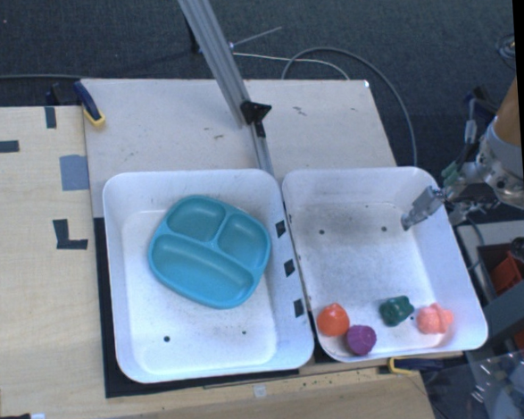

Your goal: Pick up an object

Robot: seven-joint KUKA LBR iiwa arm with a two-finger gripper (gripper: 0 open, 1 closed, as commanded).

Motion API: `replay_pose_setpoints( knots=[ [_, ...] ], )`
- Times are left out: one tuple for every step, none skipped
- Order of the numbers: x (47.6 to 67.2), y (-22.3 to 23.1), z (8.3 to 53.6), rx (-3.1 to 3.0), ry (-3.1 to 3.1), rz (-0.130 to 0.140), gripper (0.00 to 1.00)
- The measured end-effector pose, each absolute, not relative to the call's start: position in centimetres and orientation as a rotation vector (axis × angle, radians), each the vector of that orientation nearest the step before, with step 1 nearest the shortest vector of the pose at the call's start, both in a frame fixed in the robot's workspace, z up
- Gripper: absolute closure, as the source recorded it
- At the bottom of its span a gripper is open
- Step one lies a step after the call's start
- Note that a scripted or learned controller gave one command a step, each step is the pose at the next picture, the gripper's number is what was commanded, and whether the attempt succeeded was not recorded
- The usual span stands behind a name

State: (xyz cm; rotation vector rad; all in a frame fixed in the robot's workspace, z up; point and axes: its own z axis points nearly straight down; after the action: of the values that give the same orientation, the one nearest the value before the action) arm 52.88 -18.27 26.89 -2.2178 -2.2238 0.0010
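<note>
Four small toy pieces wait along the 6 o'clock wall of the right bin, nothing taken yet.

The orange piece, purple piece, green piece and pink piece look light, rounded and likely smooth plastic, so prone to rolling or squirting out; a pinch across the widest middle seems best. The green one stands most apart, the pink crowds the wall. The gripper hangs at the bin's 2 o'clock rim; its opening cannot be made out, and nothing is seen in it. The blue divided plate lies in the left bin.
</note>
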Motion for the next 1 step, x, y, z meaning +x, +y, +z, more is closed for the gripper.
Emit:
replay_pose_setpoints(
  knots=[
    [52.88,-18.28,26.89,-2.218,-2.223,0.001,0.0]
  ],
)
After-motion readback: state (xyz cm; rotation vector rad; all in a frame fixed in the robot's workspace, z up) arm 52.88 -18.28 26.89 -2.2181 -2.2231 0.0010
